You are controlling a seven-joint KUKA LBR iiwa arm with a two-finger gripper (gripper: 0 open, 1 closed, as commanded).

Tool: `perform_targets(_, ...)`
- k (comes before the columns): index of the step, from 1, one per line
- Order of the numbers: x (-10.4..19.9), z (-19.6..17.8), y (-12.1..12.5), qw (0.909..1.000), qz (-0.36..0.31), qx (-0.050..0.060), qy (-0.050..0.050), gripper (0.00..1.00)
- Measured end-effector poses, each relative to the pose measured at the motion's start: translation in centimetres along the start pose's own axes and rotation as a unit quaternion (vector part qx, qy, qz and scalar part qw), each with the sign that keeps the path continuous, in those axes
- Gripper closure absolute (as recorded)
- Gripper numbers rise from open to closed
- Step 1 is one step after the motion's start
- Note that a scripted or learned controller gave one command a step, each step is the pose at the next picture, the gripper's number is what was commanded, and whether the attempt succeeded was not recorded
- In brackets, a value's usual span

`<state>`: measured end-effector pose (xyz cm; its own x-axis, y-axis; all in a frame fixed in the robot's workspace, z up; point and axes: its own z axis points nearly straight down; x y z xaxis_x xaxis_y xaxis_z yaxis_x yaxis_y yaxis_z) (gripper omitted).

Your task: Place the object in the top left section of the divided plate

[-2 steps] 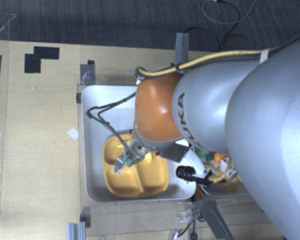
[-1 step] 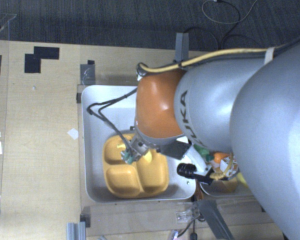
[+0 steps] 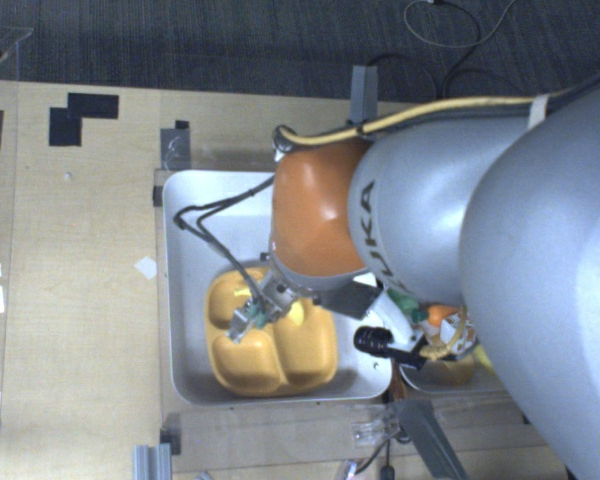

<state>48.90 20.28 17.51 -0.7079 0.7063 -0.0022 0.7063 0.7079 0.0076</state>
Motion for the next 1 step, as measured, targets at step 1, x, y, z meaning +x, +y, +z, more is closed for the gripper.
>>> perform_targets(1,-0.15,-1.10,0.14,1.0000,0.001,-0.002,-0.001,1.00)
